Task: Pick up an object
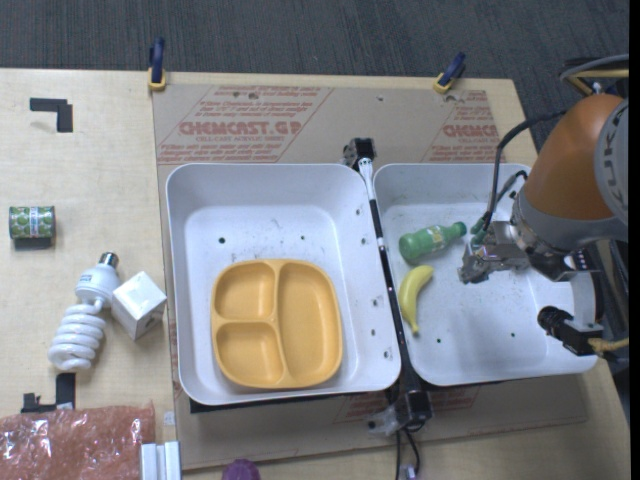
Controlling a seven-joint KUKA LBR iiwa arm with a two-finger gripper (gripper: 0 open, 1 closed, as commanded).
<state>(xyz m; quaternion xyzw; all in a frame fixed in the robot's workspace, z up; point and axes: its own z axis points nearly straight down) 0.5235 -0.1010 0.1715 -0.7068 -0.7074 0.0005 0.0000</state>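
The gripper [478,267] hangs over the right bin [500,353], holding nothing that can be seen. A green bottle [431,239] lies just to its left, its long axis running toward the gripper, cap end nearest. A banana [413,294] lies near the bin's left wall. The bin floor in front is bare.

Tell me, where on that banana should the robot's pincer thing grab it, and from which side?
Probably across its middle, coming straight down from above. The banana lies flat on the floor of the right bin, curving lengthwise toward the camera, so its narrow width suits a two-finger tool. The green bottle sits just past its far end and the bin's dividing wall runs along its left, so the midsection offers the most room.
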